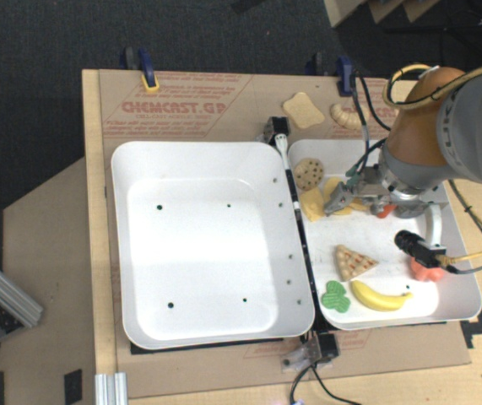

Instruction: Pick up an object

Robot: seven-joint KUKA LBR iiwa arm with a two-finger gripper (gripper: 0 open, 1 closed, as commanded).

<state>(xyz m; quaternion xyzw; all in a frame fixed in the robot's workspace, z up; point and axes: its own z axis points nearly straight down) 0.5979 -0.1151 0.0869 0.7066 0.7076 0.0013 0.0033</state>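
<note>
Tool (pixel 340 199) position: low inside the right-hand shallow white plastic bin (pixel 456 298), near its upper left part, carried by the grey arm with the orange band (pixel 418 133) that reaches in from the right. Whether the tool is released, clenched or grasping anything cannot be told; the wrist body covers that area.

Directly at the tool lies a pale yellow wedge-shaped piece (pixel 312 202), the likely pick target. It sits just left of the tool, close to the bin's left wall. Its long axis appears to run roughly toward and away from the tool, but part of it is hidden, so its pointing direction is uncertain.

Other items relative to the tool:
- round speckled brown cookie (pixel 309 173), just above and left
- tan waffle-textured triangle (pixel 354 262), below
- yellow banana (pixel 380 296), further below, long axis across the bin
- small green leafy piece (pixel 335 297), below and left

Judgement: the low, angled approach suits a flat piece lying against the bin floor near a wall
</note>
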